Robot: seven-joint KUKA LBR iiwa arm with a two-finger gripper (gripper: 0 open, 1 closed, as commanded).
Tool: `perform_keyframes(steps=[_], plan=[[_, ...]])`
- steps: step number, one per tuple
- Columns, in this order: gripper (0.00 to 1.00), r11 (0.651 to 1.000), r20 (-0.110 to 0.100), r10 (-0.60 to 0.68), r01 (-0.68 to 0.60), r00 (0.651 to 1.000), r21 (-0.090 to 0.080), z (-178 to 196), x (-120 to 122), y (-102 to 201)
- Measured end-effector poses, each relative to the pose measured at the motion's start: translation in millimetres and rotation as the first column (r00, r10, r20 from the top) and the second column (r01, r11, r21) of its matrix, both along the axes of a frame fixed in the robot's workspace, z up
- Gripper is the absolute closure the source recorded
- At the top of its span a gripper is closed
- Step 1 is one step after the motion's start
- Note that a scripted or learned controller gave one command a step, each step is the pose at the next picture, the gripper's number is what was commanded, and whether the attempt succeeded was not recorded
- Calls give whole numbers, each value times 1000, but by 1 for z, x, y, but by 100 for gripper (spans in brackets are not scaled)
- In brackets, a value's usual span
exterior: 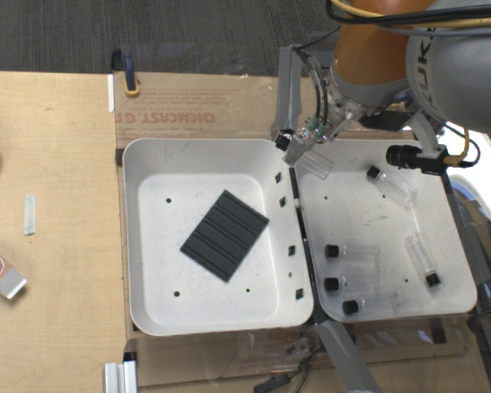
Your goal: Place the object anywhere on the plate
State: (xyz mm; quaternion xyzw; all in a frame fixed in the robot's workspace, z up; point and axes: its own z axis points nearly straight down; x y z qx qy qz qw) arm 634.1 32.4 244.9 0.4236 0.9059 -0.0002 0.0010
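Note:
A dark grey ribbed rectangular plate (pixel 225 236) lies tilted in the middle of the left bin (pixel 147 219). Several clear tube-like objects with black caps lie in the right bin (pixel 458 285), among them one at the right (pixel 421 256), one near the back (pixel 389 182) and several small ones at the front left (pixel 333 283). My gripper (pixel 304 142) hovers over the back left corner of the right bin, close to the wall between the bins. A clear piece (pixel 316 164) shows just below it; whether it is gripped is unclear.
The arm's orange band and grey wrist (pixel 385 23) hang over the back of the right bin. On the wooden bench at the left lie a small wrapped item (pixel 2 273) and a grey strip (pixel 29 215). Brown cardboard (pixel 188 109) lies behind the bins.

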Motion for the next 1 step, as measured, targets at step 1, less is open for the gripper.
perform_keyframes(steps=[1], plan=[[100,1000,1,-4,4,1000,-1,8,1,-2]])
